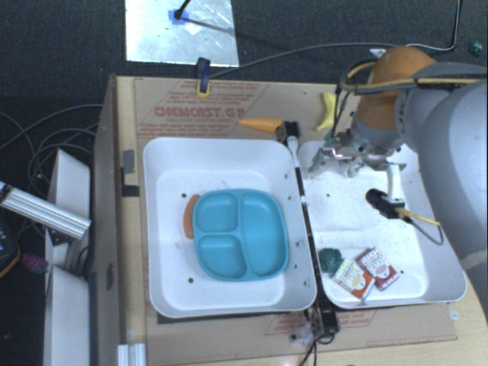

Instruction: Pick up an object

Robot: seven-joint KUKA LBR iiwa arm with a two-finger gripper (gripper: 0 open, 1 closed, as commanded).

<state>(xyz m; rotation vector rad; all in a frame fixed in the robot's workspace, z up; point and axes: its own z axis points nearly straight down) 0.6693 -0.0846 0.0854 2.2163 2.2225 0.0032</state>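
Nearest us, along the front of the right bin (446,284), we see 2 small snack packets (364,271) side by side with a dark green lump (330,259) just to their left, while the left bin (164,204) holds a blue 3-compartment plate (241,232) with an orange sausage-shaped piece (188,215) touching its left edge. Farther back, the gripper (333,157) hangs over the rear left corner of the right bin; we cannot tell its opening or any hold. Beyond the bins, an orange carrot (260,126) and a yellow banana (329,111) lie on the cardboard.
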